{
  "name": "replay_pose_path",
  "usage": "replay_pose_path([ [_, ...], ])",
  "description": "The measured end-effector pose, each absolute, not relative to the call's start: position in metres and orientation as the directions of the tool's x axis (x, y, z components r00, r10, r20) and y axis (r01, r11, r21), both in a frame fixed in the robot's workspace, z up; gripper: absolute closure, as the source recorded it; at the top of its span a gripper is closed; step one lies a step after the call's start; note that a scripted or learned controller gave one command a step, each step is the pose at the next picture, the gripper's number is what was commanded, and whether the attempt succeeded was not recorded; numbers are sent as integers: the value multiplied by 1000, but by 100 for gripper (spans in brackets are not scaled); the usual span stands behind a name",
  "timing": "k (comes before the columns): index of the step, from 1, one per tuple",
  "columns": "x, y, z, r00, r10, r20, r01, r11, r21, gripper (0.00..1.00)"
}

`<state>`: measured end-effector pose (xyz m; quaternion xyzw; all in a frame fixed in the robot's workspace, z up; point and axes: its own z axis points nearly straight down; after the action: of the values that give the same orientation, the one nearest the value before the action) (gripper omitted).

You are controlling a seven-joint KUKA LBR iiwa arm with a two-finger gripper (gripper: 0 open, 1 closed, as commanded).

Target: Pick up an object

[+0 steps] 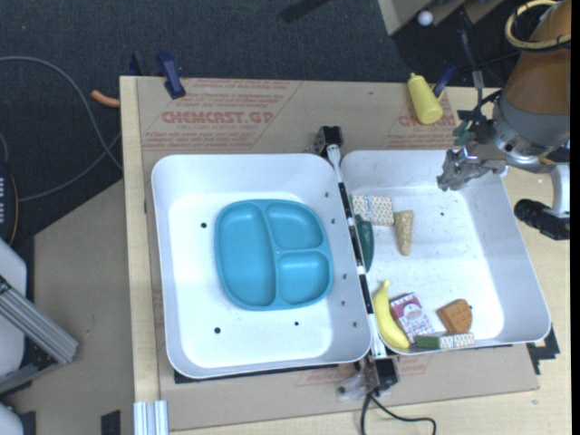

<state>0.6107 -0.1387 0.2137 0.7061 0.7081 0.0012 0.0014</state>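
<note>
Since the task names no particular object, any of the small items in the right bin (507, 243) could serve, and they lie in two loose groups that leave bare floor between them. Toward the near edge a yellow banana (390, 317) curves along the left wall, with a red packet (410, 313) touching it, a brown toast-like square (455, 315) just beside that, and a narrow green-and-white stick (446, 341) lying against the near wall. Toward the middle of the left side lie a pale checked cracker (375, 209), a tan wedge (403, 232) near it, and a dark green item (364, 243) pressed against the divider. The gripper (449, 179) hangs over the far part of the right bin, pointing down at bare white floor and well apart from every object; whether it is open or closed cannot be told from this slant, and nothing is visible in its grasp. That spot looks like a safe entry point, not a pick position. The left bin (181, 207) carries only a blue divided plate (272, 252), probably too broad and flat to grasp. The tan wedge seems the easiest target, being nearest and clear of the walls.
</note>
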Motion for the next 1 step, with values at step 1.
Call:
replay_pose_path([
  [1,609,-118,118,-1,1000,1,1000,1,-3,100],
])
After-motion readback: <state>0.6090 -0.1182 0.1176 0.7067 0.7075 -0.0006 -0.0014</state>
